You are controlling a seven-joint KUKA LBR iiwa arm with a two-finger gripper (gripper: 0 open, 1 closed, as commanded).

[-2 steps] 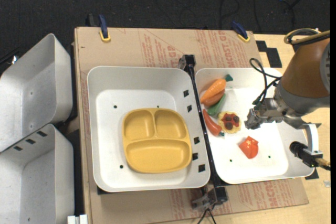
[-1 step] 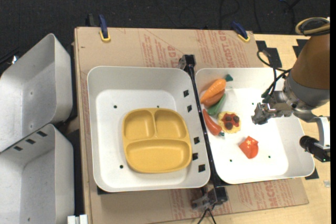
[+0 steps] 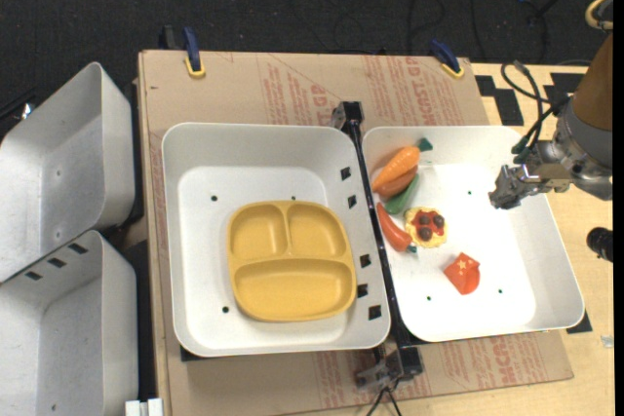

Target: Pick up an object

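The tool [image 3: 506, 191] hangs over the right bin [image 3: 551, 248], near its right wall, carried by the grey arm [image 3: 595, 127] that enters from the right; whether it is released or clenched cannot be told at this distance, and nothing shows in its grip. Well apart from it, a small red block [image 3: 463, 273] lies on the bin floor, one corner pointing toward the bin's near edge. Farther left, a round toy pastry [image 3: 427, 225] with dark berries on top sits touching a red chili [image 3: 392, 229], whose long axis runs from upper left to lower right along the bin's left wall. Above them an orange carrot [image 3: 396, 169] lies aslant, its tip pointing to the upper right and its thick end to the lower left, with a green piece [image 3: 401, 194] just under it. A black divider [image 3: 371, 229] separates the two bins. In the left bin [image 3: 185, 209] rests a yellow three-compartment plate [image 3: 291, 260], flat and upright. Both bins sit on a cardboard sheet [image 3: 263, 83] covering the surface, printed with red lettering too faint and skewed to read.
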